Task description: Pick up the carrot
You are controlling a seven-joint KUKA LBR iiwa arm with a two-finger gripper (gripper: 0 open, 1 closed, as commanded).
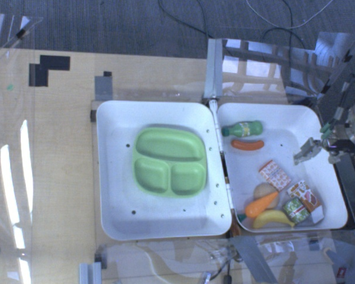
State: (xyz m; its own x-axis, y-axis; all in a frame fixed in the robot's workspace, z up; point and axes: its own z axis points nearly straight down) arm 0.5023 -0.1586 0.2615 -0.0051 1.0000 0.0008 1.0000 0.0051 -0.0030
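you've got the carrot (pixel 261 205) lying near the front edge of the right bin (pixel 284 118), touching the banana (pixel 273 219) just in front of it and a tan round item (pixel 264 190) behind. the gripper (pixel 310 149) hangs over the bin's right side, well apart from the carrot, fingers spread with nothing between them. green divided tray (pixel 168 161) sits in the left bin (pixel 115 158).

The orange carrot (pixel 261 205) lies slantwise near the right bin's front-left corner.
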